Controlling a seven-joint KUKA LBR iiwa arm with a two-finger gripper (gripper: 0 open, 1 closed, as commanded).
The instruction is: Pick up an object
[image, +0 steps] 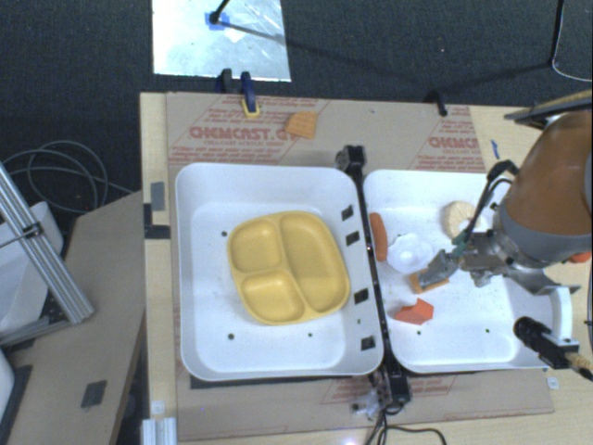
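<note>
Objects for me to pick lie mostly in the right bin (500,355), so I take the bench from its left side across. In the left bin (199,248) sits a yellow divided tray (287,267), three compartments, lying flat near the middle; it looks like stiff light plastic, wide and shallow, and I judge it awkward for two fingers except at its rim. Past the divider between the bins, an orange carrot-like piece (378,235) lies along the right bin's left wall, slender and probably smooth, so likely to roll if nudged. Just beside it is a small white crumpled thing (406,251), which looks soft and light. Below that, an orange wedge (414,312) rests apart on the bin floor; it seems firm and flat-sided, and I judge it the easiest hold, taken across its two long faces. My gripper (435,274) is low over the bin between the white thing and the wedge, near a small brownish piece at its tip; I cannot tell how far it is spread or whether it has anything. Farther right a pale round bun-like thing (454,216) lies partly behind my arm.
</note>
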